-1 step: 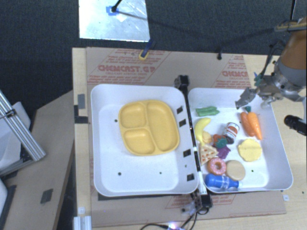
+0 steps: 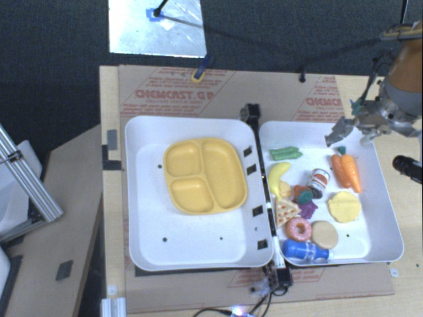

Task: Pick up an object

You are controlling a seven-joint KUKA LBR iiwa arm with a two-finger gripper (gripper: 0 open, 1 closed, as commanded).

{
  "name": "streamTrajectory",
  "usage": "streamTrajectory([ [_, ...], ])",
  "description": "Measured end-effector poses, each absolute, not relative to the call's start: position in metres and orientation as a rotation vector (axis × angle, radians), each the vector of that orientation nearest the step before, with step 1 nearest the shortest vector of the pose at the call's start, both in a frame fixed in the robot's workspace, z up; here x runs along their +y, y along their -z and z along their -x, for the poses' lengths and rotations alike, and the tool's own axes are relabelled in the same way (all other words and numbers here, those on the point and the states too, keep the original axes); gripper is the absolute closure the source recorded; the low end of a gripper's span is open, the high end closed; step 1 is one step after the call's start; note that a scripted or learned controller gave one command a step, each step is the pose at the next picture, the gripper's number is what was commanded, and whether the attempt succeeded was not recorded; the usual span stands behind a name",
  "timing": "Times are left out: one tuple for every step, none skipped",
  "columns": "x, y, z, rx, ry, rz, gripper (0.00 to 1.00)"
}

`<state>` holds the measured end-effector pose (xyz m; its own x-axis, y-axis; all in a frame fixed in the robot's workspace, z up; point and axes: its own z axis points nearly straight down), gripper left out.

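Observation:
The right bin (image 2: 380, 197) holds several toy foods. A green pod (image 2: 285, 153) lies at its top left, with a banana (image 2: 277, 175) below it. An orange carrot (image 2: 346, 170) lies at the upper right, beside a small can (image 2: 319, 179). Lower down are a yellow disc (image 2: 344, 206), a pizza slice (image 2: 285, 211), a donut (image 2: 299, 229), a tan bun (image 2: 324, 234) and a blue bottle (image 2: 305, 251). My gripper (image 2: 347, 137) hangs over the bin's upper right corner, just above the carrot's leafy end. It is open, with nothing between its fingers.
The left bin (image 2: 142, 197) holds a yellow divided plate (image 2: 205, 176). A black-clipped divider (image 2: 261, 177) separates the two bins. A shiny metal sheet (image 2: 157, 18) lies beyond the bench at the back. A metal frame (image 2: 23, 177) stands at the far left.

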<state>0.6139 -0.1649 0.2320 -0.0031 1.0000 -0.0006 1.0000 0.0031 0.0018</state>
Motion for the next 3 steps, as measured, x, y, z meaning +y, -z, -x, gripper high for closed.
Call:
streamTrajectory([
  [-0.157, -0.174, -0.61, 2.226, 0.001, -2.22, 0.0],
  [-0.154, -0.131, -0.606, 2.223, 0.0, -2.219, 0.0],
  [-0.153, -0.082, -0.606, 2.224, 0.001, -2.221, 0.0],
])
